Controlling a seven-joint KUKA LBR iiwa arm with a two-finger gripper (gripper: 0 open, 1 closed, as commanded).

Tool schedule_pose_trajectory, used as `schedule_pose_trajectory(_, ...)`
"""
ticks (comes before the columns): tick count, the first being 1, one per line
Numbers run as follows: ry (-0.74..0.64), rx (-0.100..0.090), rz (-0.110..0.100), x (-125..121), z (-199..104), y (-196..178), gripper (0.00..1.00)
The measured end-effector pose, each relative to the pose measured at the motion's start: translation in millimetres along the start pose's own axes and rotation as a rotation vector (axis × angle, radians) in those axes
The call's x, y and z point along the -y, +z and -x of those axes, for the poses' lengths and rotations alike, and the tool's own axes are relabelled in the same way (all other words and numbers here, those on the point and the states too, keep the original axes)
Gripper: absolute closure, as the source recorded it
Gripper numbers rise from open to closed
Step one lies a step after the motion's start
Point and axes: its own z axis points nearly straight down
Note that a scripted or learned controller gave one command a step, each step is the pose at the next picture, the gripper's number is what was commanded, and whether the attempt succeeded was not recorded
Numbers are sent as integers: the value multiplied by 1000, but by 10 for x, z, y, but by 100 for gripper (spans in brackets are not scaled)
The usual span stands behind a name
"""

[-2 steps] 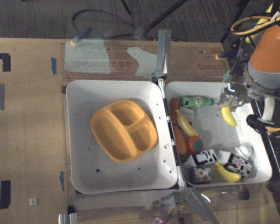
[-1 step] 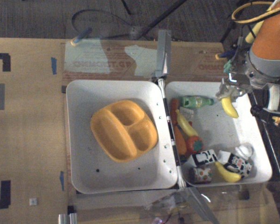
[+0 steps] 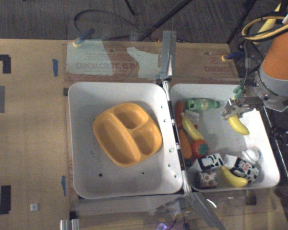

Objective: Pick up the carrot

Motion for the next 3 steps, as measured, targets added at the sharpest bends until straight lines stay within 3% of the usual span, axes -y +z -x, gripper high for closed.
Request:
schedule_pose_trajectory(2,2,2,5,-15,11,-201,100)
schedule_pose_trajectory(3,150,1,1,-335,-22,220,100)
